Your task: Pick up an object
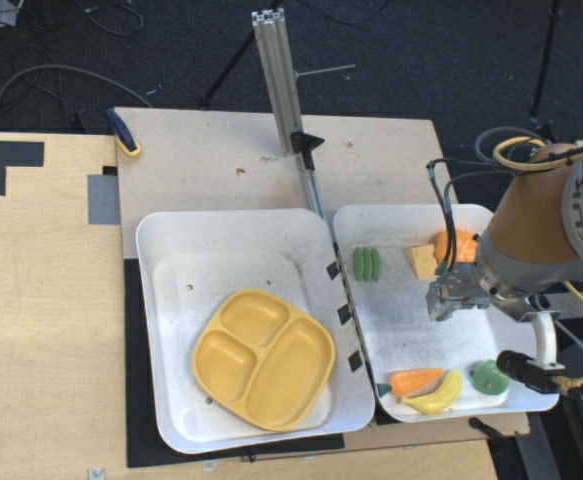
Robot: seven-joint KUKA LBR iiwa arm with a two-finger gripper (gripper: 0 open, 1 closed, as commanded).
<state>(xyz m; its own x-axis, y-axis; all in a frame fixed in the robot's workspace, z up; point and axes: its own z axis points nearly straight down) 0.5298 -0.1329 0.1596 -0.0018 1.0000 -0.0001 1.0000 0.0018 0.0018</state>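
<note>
- My gripper [449,306] hangs low in the right bin [401,373], just below the yellow block [423,261] and the orange piece [455,247]; I can't tell how it is set.
- I'd take the block: it lies nearest, so I'd centre over it before dropping.
- The orange piece touches the block's far side, so it may get nudged.
- The green piece [367,264] lies left of the block with bare floor between, good room.
- Carrot [415,380], banana [434,396] and green ball [488,377] crowd the near rim, well apart from the block.
</note>
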